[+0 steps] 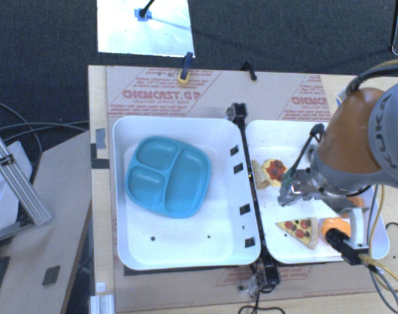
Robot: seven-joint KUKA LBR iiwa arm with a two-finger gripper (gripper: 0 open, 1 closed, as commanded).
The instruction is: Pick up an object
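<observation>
While the gripper [287, 193] hovers, a pizza slice [300, 230] lies just below.

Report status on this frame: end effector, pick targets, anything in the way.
End effector low over right bin, nothing seen held. Pizza slice and second pizza piece lie close beside it. Blue plate in left bin, apart.

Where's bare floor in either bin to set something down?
Left bin: bare floor along the near edge and right of the blue divided plate. Right bin: bare far corner; crowded nearer, with two pizza slices, an orange object and the gripper.
</observation>
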